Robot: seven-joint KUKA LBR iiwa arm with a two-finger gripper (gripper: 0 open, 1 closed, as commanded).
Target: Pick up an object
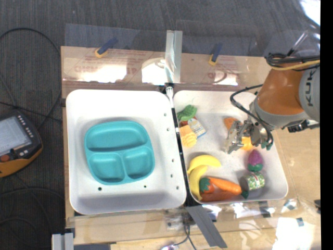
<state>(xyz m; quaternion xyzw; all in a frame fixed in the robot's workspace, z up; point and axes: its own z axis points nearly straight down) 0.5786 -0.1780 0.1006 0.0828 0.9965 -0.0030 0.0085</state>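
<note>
Orange band (281, 90) reads "KU".

The end effector (235, 139) partly hides a small orange piece (230, 122); its fingers blur.

1. Bright and even across both white bins (125, 202), nearly washed out on their flat floors.
2. Strong glare on the clear plastic sheet (114, 69) at 12 o'clock, with a white hotspot beside the upright divider (173, 56).
3. Blown-out highlight at 1 o'clock in the far corner; smaller glints along the bench edge at 6 o'clock.
4. Soft, short shadows under the teal tray (120, 151) and beneath the toy food, falling toward 6 o'clock.
5. Dim, low-contrast carpet (31, 191) at 9 o'clock.
6. Slightly soft overall, coarse in fine detail; gripper (244, 138) smeared and hard to resolve.
</note>
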